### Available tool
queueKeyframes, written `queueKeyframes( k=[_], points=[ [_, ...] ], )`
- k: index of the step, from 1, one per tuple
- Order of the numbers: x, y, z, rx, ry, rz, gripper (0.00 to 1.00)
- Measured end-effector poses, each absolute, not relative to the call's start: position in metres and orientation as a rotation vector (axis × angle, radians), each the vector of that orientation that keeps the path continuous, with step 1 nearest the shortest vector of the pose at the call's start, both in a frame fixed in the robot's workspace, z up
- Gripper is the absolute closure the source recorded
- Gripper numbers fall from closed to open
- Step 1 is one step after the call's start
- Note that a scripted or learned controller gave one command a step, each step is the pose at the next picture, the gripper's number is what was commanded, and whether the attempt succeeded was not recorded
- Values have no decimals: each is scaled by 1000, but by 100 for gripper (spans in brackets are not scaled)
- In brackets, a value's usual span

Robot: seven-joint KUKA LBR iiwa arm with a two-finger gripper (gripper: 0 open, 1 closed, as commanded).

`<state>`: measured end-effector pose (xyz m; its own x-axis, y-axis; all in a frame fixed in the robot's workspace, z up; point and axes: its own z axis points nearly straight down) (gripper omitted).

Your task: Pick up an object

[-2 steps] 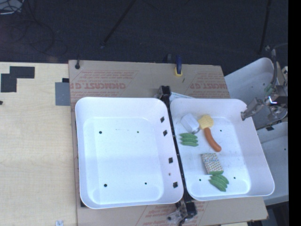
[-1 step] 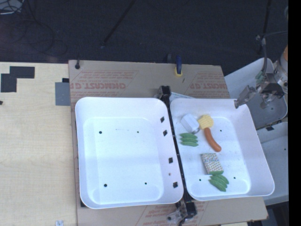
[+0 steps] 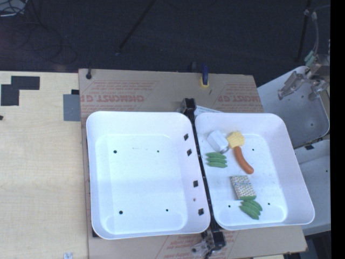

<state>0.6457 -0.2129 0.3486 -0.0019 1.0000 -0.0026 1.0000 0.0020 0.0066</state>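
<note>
The right bin (image 3: 294, 161) holds several small items. A white rounded piece (image 3: 218, 140) lies beside a yellow corn cob (image 3: 235, 140). An orange carrot (image 3: 243, 160) runs diagonally below them, with green pea pods (image 3: 216, 159) to its left. Nearer the front are a speckled block (image 3: 242, 186) and another green pod bunch (image 3: 251, 208). My gripper (image 3: 299, 85) hangs at the far right, outside the bin and beyond its back right corner, well away from every item. Nothing shows between its tips.
The left bin (image 3: 97, 161) sits against the right one, joined by a black clip strip (image 3: 194, 166). Both rest on a brown cardboard sheet (image 3: 140, 93). A grey metal plate (image 3: 310, 117) lies to the right under the gripper.
</note>
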Motion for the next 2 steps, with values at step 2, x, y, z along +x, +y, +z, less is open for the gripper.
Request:
queueKeyframes(
  k=[2],
  points=[
    [613, -197, 287, 2204, 2215, 14, 0]
  ],
)
